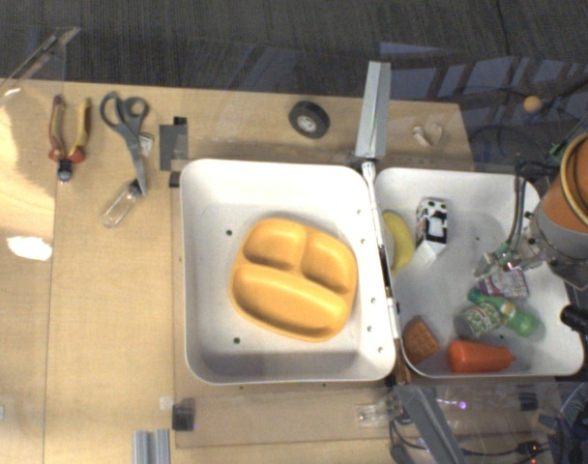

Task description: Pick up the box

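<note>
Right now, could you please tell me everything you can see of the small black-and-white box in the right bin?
The box is small and cuboid, white with black patches, cardboard-like by its look. It sits near the back of the right bin, just right of the yellow banana, close beside it; whether they touch is unclear. Any print is too small to read. The arm is well to its right, apart from it.
</note>
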You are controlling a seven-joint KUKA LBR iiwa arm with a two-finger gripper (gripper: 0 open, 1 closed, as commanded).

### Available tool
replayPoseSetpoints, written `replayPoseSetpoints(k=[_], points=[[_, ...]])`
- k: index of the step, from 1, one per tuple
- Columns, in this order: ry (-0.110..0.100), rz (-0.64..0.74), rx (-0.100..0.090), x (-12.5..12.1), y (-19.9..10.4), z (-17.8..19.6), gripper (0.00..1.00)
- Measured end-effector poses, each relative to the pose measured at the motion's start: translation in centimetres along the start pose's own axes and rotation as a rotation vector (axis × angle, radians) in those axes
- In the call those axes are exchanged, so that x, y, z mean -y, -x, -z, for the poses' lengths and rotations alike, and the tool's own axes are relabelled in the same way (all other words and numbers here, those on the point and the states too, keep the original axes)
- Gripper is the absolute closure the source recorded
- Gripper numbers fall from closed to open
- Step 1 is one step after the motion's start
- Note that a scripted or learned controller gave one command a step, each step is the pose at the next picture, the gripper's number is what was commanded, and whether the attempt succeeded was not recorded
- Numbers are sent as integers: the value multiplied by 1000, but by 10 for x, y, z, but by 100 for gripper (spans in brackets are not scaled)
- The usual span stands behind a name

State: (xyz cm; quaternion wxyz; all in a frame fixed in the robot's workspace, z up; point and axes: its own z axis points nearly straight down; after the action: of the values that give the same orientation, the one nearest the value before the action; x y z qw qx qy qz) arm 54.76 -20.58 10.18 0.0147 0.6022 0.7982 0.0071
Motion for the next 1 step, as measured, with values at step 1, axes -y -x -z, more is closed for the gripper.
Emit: replayPoseSetpoints(k=[1], points=[[-4,-34,1,-21,8,-4,0]])
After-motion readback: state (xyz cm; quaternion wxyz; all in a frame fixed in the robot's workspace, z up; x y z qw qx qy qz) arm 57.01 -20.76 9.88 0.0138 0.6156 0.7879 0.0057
